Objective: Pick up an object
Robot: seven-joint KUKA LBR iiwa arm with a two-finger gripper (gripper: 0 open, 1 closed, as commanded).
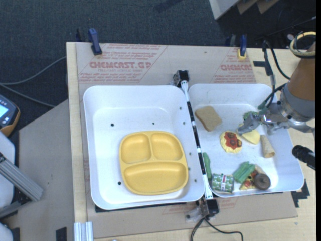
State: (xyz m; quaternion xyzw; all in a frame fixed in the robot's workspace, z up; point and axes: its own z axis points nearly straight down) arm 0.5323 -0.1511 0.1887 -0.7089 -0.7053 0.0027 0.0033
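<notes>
Yellow cheese wedge (252, 136) lies just under the end effector (257, 122), whose grip state seems unreadable.

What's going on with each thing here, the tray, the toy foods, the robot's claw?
Yellow three-compartment plastic tray: flat in the left white bin, nothing in its compartments.
Brown toast-shaped toy: lying loose in the right white bin.
Round pizza-like toy: lying flat.
Pale yellow wedge: beside the gripper.
Gripper: low over the right bin; grip unclear.
</notes>
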